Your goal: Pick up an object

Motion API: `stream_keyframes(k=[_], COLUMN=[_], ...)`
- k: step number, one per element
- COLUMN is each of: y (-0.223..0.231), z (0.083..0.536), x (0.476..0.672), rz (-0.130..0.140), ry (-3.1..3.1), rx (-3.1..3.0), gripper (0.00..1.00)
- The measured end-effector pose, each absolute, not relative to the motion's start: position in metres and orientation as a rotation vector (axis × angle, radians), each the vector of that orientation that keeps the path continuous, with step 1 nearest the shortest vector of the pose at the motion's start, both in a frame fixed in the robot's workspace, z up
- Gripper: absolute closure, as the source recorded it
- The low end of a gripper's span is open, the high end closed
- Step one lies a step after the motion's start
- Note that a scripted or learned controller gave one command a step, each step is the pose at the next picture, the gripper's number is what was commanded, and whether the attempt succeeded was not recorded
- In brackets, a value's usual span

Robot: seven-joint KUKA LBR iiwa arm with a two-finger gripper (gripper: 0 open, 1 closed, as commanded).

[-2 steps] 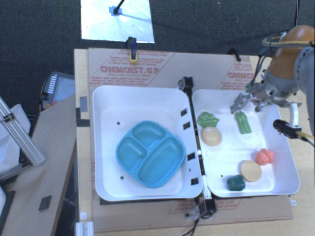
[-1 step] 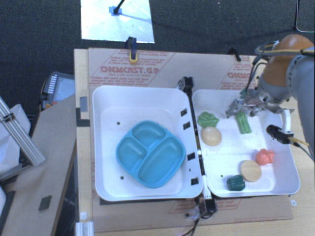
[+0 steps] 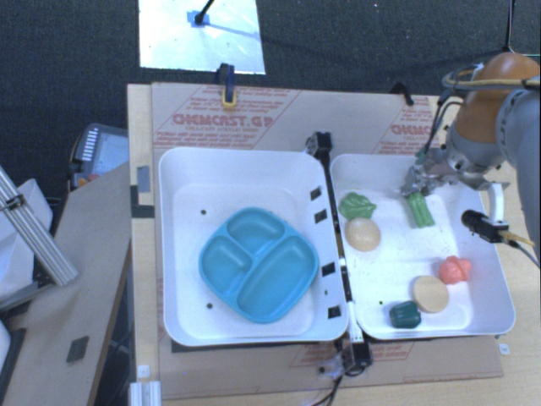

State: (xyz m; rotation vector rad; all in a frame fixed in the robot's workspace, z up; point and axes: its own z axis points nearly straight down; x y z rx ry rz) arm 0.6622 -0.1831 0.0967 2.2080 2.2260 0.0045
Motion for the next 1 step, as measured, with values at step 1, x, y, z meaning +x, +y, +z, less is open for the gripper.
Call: stream_keyframes(k=[1], y=[-0.1824], z=[0.1406], x=[0.6630], rz=[0.005], ry=[2.223], rx=[2.213], gripper=[1.00])
